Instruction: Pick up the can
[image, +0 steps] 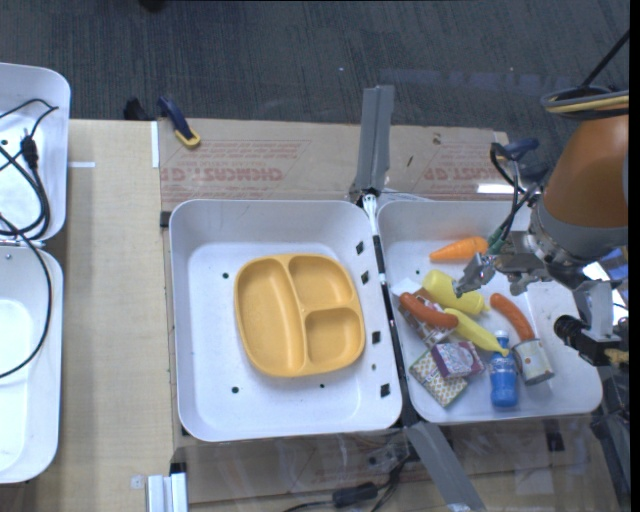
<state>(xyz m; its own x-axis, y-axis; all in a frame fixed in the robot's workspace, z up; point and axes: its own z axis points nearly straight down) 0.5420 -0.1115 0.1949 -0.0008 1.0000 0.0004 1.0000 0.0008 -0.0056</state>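
We see the small silver metal can (534, 362) lying on its side near the front right corner of the right white bin (400, 300), just beside an upright blue plastic bottle (504, 382). The two-finger gripper (478, 273) hangs over a yellow toy banana (462, 310); we cannot tell its finger state. A yellow three-compartment plastic plate (298, 313) sits in the left white bin (190, 330).

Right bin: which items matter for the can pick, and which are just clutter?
Job:
can
end effector
right bin

Lying about:
yellow divided plate in left bin
blue bottle
carrots
hot dog
banana
packet
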